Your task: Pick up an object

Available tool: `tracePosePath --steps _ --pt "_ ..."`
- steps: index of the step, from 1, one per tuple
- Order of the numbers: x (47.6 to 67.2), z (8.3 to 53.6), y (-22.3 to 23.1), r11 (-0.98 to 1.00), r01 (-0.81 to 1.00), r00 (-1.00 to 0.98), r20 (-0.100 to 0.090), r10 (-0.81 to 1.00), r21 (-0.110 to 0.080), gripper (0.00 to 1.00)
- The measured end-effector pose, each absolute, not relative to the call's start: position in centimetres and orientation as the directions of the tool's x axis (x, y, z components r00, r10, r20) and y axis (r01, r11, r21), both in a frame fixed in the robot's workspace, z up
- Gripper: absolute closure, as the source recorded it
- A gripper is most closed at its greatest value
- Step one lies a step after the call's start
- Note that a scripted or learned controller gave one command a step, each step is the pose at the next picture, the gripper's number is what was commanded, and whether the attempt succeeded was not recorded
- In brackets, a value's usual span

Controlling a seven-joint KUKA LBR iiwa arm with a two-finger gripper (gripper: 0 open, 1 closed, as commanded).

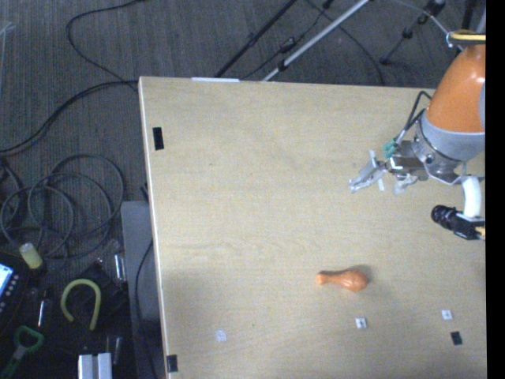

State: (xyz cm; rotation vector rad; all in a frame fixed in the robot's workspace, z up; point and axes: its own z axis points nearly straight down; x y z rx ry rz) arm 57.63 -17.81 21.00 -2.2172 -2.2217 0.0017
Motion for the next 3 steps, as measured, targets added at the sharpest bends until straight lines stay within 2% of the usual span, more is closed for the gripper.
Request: tracePosePath --steps 1,2,3 --pt "65.0 12.9 -21.5 0.119 0.993 -0.119 -0.003 0.993 -0.003 0.0" --pt "66.5 8.4 -20.7 0.419 0.908 -0.419 -0.002 0.908 -0.001 0.0" --pt "66.9 8.4 -17.5 0.586 0.811 -0.586 -0.002 0.811 -0.001 0.0"
